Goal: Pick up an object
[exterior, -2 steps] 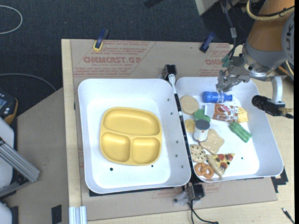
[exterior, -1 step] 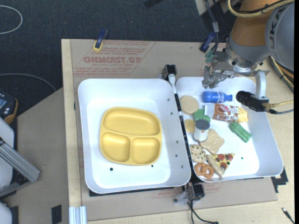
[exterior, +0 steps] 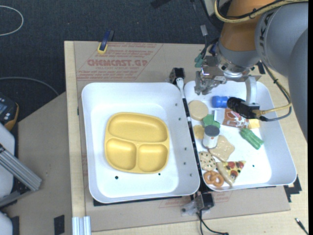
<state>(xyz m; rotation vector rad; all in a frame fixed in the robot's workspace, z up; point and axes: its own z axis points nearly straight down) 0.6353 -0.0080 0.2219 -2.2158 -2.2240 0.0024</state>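
Looking down, we see two white bins side by side. The left bin (exterior: pixel 93 146) holds a yellow divided tray (exterior: pixel 137 142). The right bin (exterior: pixel 279 151) holds a clutter of toy food: a round cracker (exterior: pixel 198 109), a blue piece (exterior: pixel 219 101), a green piece (exterior: pixel 251 138), a pretzel (exterior: pixel 213 178). The gripper (exterior: pixel 208 82) hangs over that bin's far left corner, just above the cracker, gripping nothing we can see.

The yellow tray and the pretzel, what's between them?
In the camera view, the two bins' adjoining walls lie between the yellow tray and the pretzel.
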